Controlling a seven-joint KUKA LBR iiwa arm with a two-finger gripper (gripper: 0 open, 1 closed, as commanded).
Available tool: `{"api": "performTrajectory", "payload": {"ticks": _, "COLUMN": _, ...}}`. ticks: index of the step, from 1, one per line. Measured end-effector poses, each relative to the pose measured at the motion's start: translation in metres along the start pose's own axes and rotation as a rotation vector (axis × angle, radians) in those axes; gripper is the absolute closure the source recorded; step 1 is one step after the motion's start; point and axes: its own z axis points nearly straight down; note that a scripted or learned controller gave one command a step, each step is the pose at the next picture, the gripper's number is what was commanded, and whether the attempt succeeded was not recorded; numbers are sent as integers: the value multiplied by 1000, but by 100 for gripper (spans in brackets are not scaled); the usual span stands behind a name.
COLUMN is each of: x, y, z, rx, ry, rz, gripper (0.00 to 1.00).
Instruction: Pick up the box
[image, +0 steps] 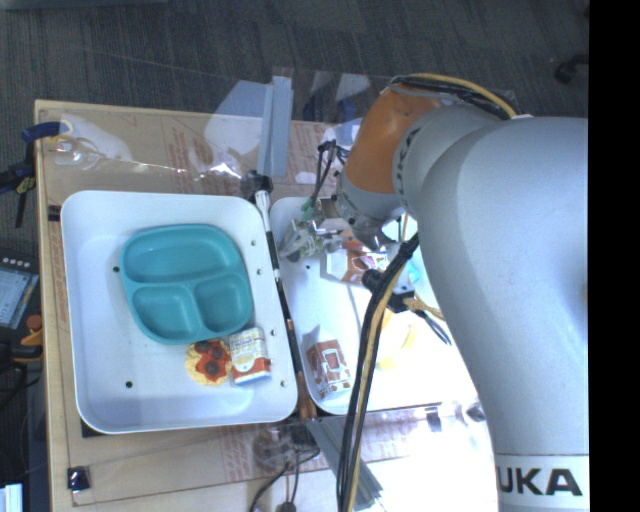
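We are looking down at a slant on a bench (130, 455) bearing two shallow white bins side by side. The left bin (90, 300) is lying fully open to us. A teal divided tray (185, 280) with three compartments is sitting in its far half, flat and with nothing in its compartments. Just near of the tray, toward the bin's near right corner, a small red and yellow toy food piece (208, 362) is lying on the bin floor, and a small box (249, 356) with a pale top and a red lower edge is resting right beside it, touching or almost touching it on its right.

Moving right, the right bin (312, 300) is showing us its left part, while the grey arm (510, 300) with its orange band (385, 140) is covering the rest. A brown and white printed packet (328, 366) is lying near the bin's near left corner. Farther back, the gripper (312, 238) is hanging low over the far left part of this bin, well apart from the box in the other bin. Another small printed item (352, 264) is lying just right of it. We cannot tell how its jaws are standing, since the wrist and cables are crowding them.
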Motion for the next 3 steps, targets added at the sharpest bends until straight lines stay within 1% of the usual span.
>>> {"api": "performTrajectory", "payload": {"ticks": 3, "x": 0, "y": 0, "z": 0, "rx": 1, "ry": 1, "rz": -1, "gripper": 0}}
